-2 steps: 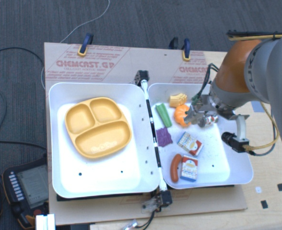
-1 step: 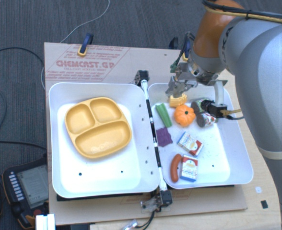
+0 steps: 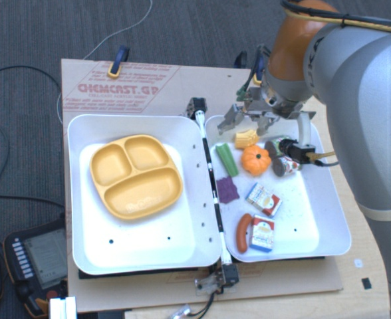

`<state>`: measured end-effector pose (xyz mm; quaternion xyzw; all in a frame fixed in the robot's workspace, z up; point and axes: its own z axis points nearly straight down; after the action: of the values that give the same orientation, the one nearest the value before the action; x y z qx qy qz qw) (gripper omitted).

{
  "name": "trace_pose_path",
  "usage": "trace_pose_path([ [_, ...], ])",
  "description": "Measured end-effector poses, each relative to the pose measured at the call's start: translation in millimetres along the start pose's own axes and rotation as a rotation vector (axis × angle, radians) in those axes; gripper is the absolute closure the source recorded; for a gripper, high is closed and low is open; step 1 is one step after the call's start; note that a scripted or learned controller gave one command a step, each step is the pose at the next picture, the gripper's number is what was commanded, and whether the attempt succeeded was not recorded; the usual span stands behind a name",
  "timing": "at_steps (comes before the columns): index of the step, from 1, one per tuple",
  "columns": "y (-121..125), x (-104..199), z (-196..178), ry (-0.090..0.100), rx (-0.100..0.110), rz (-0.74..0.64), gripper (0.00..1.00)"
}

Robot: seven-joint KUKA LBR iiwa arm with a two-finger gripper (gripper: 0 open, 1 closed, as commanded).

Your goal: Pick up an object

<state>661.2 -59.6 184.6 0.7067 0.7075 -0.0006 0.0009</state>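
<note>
**Open gripper hangs over the yellow corn piece**

A dark handheld control unit with a grey screen lies nearest the lens, on the floor far off to the lower left of the gripper. The gripper hangs over the far end of the right shallow white plastic bin. Its two grey fingers are spread wide and there is nothing between them.

Just on the camera's side of the fingertips lies the small yellow ridged corn-cob piece. It seems to sit just clear of them, though the slant of the view leaves contact uncertain.

Close beyond that piece, still nearer the camera than the hand, sits the round orange toy pumpkin with a green stem. The long green stick-shaped piece lies to the pumpkin's left, below the hand's left finger. The flat purple piece is just past the stick's near end.

Further from the hand, toward the bin's middle, rests a small red, white and blue carton. At the near end, well apart from the hand, a second small carton with a blue edge lies beside a red sausage-shaped piece.

Well to the hand's left, across the divide between the bins, the left shallow white plastic bin holds a yellow three-compartment plastic plate
</note>
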Motion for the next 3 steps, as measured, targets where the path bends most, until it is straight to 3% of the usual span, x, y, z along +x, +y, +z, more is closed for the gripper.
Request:
trace_pose_path([
  [1, -37.4, -29.1, 60.2, -0.001, -0.015, -0.002, 0.0],
  [2, -38.4, -29.5, 52.0, -0.002, -0.011, -0.002, 1.0],
  [3, -38.6, -29.5, 52.3, -0.002, -0.01, -0.002, 0.0],
])
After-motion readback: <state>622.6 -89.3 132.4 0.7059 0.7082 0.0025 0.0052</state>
